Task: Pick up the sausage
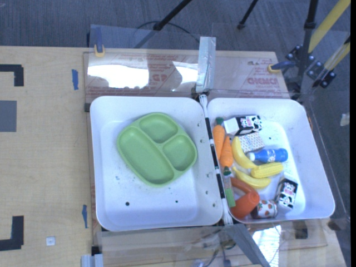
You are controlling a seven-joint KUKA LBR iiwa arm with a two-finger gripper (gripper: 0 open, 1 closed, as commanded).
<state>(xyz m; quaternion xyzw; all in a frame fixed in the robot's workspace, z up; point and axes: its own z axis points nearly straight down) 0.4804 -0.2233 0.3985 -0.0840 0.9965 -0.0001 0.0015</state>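
Note:
The sausage (pixel 245 186), a reddish-orange elongated piece, lies slantwise in the front left part of the right bin (pixel 317 166). It sits among other toy food, just below the yellow bananas (pixel 253 168) and above a rounder orange-red piece (pixel 243 206). Its lower end is partly tucked against that piece.
Two orange carrots (pixel 222 143) lie along the right bin's left wall. A blue bottle (pixel 270 156), a mesh-wrapped item (pixel 251 142) and black-and-white cartons (pixel 245 124) (pixel 287 193) crowd the bin. A green divided plate (pixel 157 148) sits in the left bin (pixel 111 199).

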